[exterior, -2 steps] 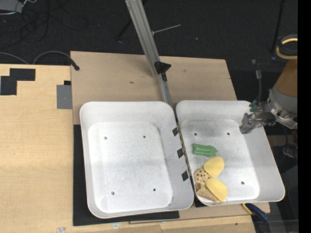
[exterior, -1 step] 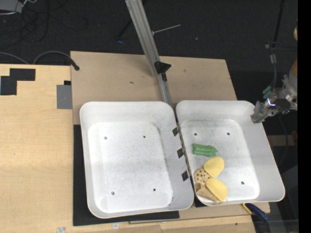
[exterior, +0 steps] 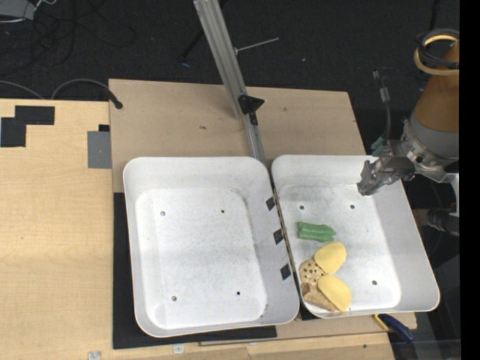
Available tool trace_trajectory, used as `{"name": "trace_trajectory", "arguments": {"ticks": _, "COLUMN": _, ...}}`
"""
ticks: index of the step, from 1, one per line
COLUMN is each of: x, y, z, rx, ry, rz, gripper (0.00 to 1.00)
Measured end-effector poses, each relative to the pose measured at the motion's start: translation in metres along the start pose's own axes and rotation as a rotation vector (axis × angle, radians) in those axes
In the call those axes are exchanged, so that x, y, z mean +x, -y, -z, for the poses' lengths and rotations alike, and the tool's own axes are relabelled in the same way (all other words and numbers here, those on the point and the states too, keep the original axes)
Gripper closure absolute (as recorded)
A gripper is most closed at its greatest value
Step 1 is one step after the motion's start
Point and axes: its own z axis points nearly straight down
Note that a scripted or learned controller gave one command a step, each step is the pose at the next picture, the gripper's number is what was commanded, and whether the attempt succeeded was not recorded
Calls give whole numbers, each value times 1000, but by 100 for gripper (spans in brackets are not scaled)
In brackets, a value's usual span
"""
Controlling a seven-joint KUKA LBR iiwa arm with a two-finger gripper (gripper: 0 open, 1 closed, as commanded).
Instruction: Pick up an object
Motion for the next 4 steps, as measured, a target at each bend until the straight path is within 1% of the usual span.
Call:
{"name": "trace_trajectory", "arguments": {"ticks": 1, "x": 61, "y": 1, "z": -2, "rx": 0, "ry": -1, "rz": 1, "gripper": 100}}
{"name": "trace_trajectory", "arguments": {"ticks": 2, "x": 115, "y": 8, "z": -18, "rx": 2, "ry": 0, "rz": 0, "gripper": 100}}
{"name": "trace_trajectory", "arguments": {"ticks": 3, "x": 171, "y": -5, "z": -23, "rx": 0, "ry": 1, "rz": 0, "gripper": 100}}
{"name": "trace_trajectory", "arguments": {"ticks": 4, "x": 222, "y": -1, "z": -20, "rx": 0, "ry": 2, "rz": -2, "gripper": 100}}
